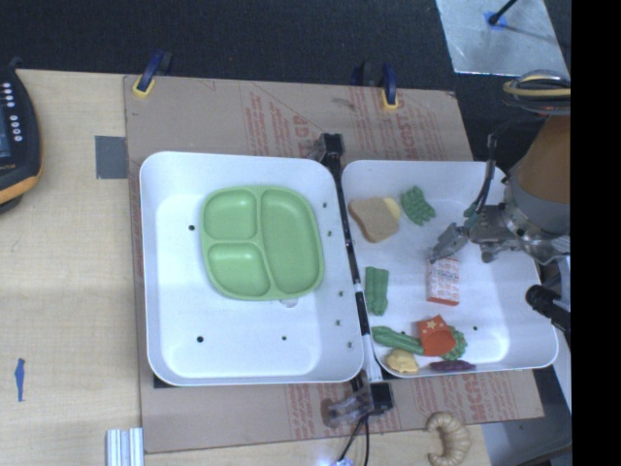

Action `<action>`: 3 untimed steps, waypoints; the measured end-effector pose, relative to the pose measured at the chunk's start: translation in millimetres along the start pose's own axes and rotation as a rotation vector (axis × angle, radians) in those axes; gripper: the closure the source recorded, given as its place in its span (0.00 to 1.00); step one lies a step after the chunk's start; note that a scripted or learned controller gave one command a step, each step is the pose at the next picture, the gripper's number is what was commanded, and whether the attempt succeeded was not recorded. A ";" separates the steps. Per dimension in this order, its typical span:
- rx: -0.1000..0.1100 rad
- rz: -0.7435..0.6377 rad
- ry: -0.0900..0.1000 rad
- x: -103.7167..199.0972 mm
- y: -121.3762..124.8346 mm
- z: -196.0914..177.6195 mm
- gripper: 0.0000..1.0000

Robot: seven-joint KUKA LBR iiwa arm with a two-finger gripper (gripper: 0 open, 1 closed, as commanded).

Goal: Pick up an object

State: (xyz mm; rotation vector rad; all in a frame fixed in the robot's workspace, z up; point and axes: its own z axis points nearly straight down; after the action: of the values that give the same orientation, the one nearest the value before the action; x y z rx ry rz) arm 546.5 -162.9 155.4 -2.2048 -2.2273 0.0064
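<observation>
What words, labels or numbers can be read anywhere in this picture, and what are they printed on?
None can be read for certain.
Cardboard sheet under the bins: red printing in slanting rows, too blurred to read.
Small red-and-white packet in the right bin, just below the gripper: a printed label, too small to read.
Black-and-orange handheld unit at the left edge: buttons and a screen, no legible marks.

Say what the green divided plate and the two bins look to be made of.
Green divided plate: likely moulded plastic, matte, with an even pale colour and soft rounded ridges. Left bin and right bin: probably thin white plastic, smooth with faint sheen and rounded corners.
</observation>
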 end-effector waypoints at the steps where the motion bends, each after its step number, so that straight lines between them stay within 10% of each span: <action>1: -0.003 0.003 -0.003 -3.2 -0.4 -14.2 1.00; 2: -0.001 0.008 -0.001 11.9 -36.7 -23.9 1.00; 3: -0.007 0.002 -0.003 15.3 -12.3 -20.7 1.00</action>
State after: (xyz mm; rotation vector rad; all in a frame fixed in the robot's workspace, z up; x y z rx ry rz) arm 534.2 -147.8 176.3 -2.2125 -2.2300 0.0025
